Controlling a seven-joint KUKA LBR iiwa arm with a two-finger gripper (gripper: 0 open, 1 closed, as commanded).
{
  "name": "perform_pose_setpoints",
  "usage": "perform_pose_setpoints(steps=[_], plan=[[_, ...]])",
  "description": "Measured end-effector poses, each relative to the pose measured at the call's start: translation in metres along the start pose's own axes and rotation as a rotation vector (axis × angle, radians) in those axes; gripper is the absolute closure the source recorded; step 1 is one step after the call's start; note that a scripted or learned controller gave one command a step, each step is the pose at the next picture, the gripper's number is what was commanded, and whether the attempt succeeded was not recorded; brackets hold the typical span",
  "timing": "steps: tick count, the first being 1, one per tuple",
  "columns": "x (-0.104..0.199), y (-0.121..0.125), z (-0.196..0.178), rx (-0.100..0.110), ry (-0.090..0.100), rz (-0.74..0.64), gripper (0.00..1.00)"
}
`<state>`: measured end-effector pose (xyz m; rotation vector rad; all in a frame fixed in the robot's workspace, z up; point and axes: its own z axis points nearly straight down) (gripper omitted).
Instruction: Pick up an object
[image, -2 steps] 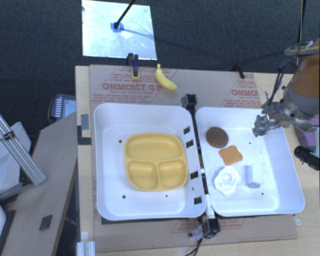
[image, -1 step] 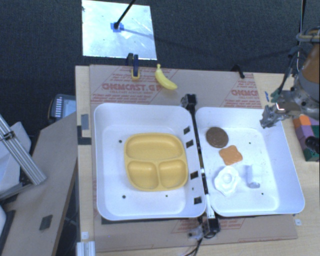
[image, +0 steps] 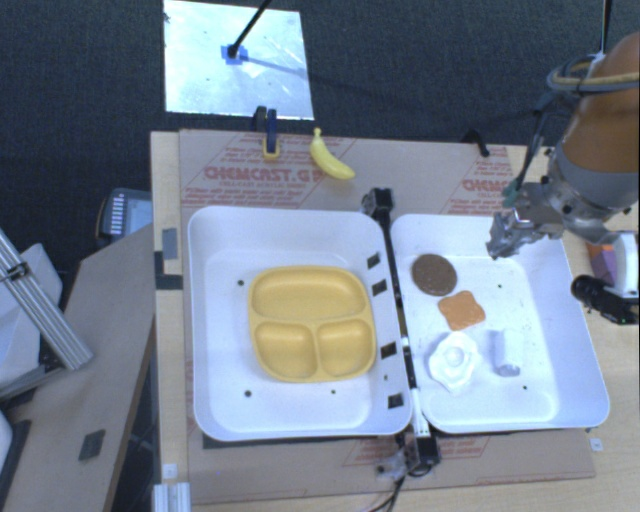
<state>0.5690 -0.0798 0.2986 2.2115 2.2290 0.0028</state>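
Fried egg (image: 453, 361) nearest, grey cylinder (image: 501, 352) beside it | orange piece (image: 462, 310), brown disc (image: 434, 273) loose in right bin (image: 570, 330), near-left of end effector (image: 503, 243) | fingers' spread: cannot tell | hovering at far rim, likely choosing a target.

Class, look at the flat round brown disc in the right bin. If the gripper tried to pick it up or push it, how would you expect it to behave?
The brown disc lies flat on the right bin floor, so it probably won't roll or tip. Its low profile likely gives the gripper little edge to pinch, and it may slide on the smooth white surface when pushed. It looks thin, so probably light.
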Motion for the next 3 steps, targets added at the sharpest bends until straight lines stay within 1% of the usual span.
perform_pose_setpoints(steps=[1, 2, 3], plan=[[0.053, 0.006, 0.002, 0.0, 0.001, -0.002, 1.0], [0.107, 0.006, 0.025, 0.001, 0.001, 0.0, 1.0], [0.156, 0.012, 0.049, 0.002, 0.001, 0.0, 1.0]])
